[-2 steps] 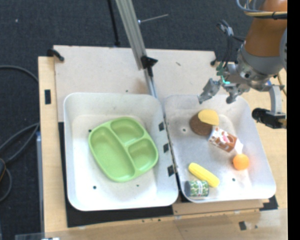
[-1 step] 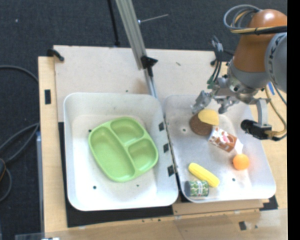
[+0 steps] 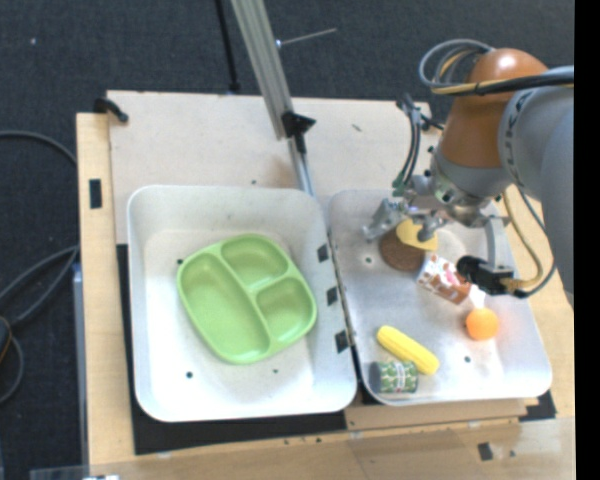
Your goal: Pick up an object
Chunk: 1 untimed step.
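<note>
Right bin (image 3: 520,368) taken as landmark. Inside it, near its front edge: a yellow corn cob (image 3: 408,348) lying at a slant, and just in front of that, touching or nearly so, a small green can (image 3: 394,376) on its side. Toward the bin's right side, an orange ball (image 3: 482,324). Between ball and bin centre, a red-and-white packet (image 3: 443,279), tilted. At the bin's far part, a brown disc (image 3: 400,257) with a small yellow piece (image 3: 416,233) at its far edge. Directly over that yellow piece — the pincer (image 3: 420,222), hanging from the grey arm (image 3: 540,138) with its orange band (image 3: 485,108); whether wide, narrow or gripping, cannot tell. Left of the right bin, touching it side by side on the surface (image 3: 180,138) — the left bin (image 3: 150,368), holding a green divided tray (image 3: 246,297).
</note>
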Motion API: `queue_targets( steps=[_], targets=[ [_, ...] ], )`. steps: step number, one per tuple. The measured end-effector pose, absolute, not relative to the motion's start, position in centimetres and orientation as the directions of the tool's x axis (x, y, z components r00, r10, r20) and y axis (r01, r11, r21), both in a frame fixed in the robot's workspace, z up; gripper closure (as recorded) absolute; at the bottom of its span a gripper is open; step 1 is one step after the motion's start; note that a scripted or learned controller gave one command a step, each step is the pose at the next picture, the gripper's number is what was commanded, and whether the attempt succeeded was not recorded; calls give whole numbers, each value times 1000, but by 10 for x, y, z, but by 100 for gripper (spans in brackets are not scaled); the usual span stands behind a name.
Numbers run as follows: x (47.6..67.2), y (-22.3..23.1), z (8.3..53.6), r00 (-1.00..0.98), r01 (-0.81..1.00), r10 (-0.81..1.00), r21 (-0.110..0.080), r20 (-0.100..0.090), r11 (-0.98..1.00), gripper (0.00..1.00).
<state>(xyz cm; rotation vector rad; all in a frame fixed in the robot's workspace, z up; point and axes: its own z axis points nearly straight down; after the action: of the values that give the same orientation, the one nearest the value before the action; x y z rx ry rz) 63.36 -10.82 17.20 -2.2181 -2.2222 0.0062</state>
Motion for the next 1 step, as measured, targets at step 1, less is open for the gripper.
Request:
queue_targets(
  steps=[1],
  targets=[
    [632, -112, 109, 1, 1000, 1000, -5, -2, -1, 0]
  ],
)
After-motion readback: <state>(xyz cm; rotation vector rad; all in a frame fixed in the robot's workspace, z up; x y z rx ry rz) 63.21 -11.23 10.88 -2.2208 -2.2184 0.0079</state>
